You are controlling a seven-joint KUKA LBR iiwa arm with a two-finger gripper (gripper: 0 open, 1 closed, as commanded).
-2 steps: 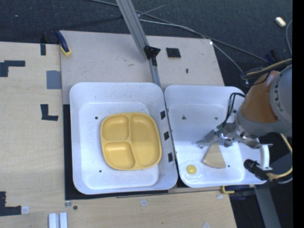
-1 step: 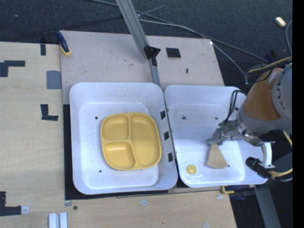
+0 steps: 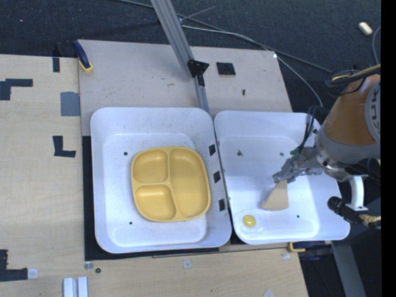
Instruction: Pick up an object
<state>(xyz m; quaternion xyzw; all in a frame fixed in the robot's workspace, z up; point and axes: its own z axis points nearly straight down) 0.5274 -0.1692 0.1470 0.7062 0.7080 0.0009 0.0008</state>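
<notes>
One candidate sits right at my gripper point(image 3: 286, 175): a tan wedge-shaped piece point(image 3: 276, 198) in the right bin point(image 3: 260, 129), lying flat on the floor with its narrow end up toward my fingertips. Fingers look drawn close together at that narrow tip, but they blur into the wedge's top edge, so I can't tell if they're pinching it or just touching. Not calling it held.

Handling, my read: wedge looks thin, stiff and light, like wood or hard plastic. Flat on a smooth white floor, so it probably slides if I push before closing. Best grip is across the narrow end, or across the two long edges where the fingers can straddle it.

Near the bin's front left corner, well apart from the wedge: a small yellow round piece point(image 3: 249, 221). Light, may roll, hard to straddle against the wall.

Left bin point(image 3: 105, 166) holds a yellow divided plate point(image 3: 170, 183), three compartments, lying flat. Rigid, smooth; only the rim is grabbable.

Writing: none readable on anything.
</notes>
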